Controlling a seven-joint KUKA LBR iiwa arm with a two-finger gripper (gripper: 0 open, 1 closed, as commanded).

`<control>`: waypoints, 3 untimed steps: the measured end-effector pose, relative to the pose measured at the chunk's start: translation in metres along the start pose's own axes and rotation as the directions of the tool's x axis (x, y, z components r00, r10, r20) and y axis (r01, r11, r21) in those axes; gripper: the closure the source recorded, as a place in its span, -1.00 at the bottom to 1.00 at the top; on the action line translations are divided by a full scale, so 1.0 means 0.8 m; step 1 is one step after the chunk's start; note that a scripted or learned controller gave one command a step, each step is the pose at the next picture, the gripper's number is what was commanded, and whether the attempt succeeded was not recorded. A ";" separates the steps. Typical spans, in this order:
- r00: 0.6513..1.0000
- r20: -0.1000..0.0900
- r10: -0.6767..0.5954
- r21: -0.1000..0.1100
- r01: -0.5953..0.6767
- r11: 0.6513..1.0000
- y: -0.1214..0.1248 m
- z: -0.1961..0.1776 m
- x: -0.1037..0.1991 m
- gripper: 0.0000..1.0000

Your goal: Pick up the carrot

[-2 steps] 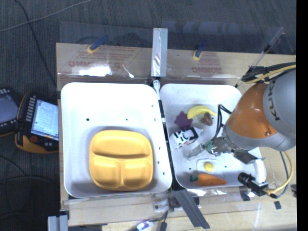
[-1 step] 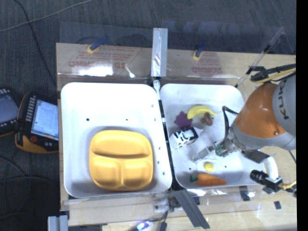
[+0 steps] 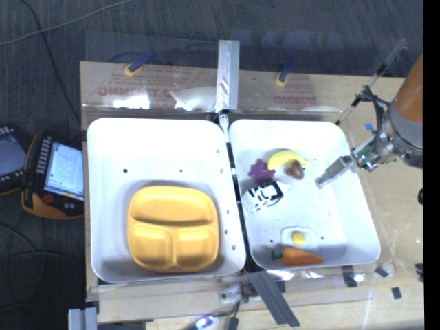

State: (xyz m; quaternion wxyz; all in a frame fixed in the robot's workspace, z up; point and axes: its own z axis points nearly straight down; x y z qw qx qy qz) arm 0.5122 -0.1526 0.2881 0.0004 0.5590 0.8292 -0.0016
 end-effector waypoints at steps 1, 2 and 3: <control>0.993 -0.007 -0.118 0.001 0.118 0.993 -0.010 0.179 0.071 -1.00; 0.970 -0.003 -0.244 -0.010 0.244 0.970 -0.028 0.248 0.013 -1.00; 0.998 -0.001 -0.060 0.001 0.060 0.998 0.046 0.075 0.009 -1.00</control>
